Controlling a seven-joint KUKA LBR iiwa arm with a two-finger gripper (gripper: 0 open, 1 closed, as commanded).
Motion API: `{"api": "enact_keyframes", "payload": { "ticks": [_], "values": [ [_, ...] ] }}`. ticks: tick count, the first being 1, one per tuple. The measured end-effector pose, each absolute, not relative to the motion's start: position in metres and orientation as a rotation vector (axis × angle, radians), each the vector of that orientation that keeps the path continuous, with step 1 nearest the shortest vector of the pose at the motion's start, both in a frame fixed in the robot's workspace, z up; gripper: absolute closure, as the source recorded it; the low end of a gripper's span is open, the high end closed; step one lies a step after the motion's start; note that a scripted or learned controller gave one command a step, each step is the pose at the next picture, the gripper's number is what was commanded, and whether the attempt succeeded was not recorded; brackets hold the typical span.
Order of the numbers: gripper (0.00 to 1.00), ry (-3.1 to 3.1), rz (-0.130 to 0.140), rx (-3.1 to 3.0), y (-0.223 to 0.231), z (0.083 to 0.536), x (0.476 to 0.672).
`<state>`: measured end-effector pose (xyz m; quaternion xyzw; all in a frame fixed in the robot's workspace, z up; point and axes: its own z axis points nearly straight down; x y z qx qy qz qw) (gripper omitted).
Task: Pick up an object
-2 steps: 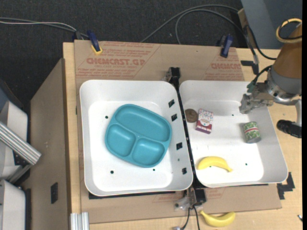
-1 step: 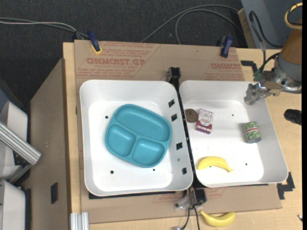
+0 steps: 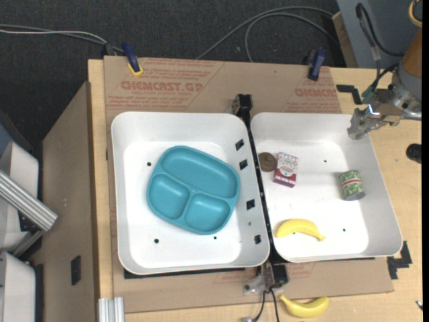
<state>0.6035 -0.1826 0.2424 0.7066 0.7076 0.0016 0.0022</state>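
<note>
Two white bins: the left bin (image 3: 127, 180) holds a teal divided plate (image 3: 192, 189); the right bin (image 3: 375, 180) holds a banana (image 3: 299, 229), a small can (image 3: 350, 184), a red-white carton (image 3: 286, 169) and a brown disc (image 3: 267, 161), hard to identify. The gripper (image 3: 365, 121) hovers at its far right corner, holding nothing; I cannot tell its state.

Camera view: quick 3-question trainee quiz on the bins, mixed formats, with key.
1. True or false: the teal divided plate lies in the same bin as the banana.
2. Which lies nearest the pincer? A. banana B. green can C. red-and-white carton
3. Fill in: the small brown disc sits just to the ___ of the carton.

Key: 1 false; 2 B; 3 left.
</note>
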Motion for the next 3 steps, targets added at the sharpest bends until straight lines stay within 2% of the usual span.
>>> {"api": "enact_keyframes", "payload": {
  "ticks": [2, 3],
  "values": [
    [1.0, 2.229, 0.001, 2.218, -0.088, 0.25, 0.604],
    [1.0, 2.231, 0.0, 2.217, -0.032, 0.252, 0.593]
  ]
}}
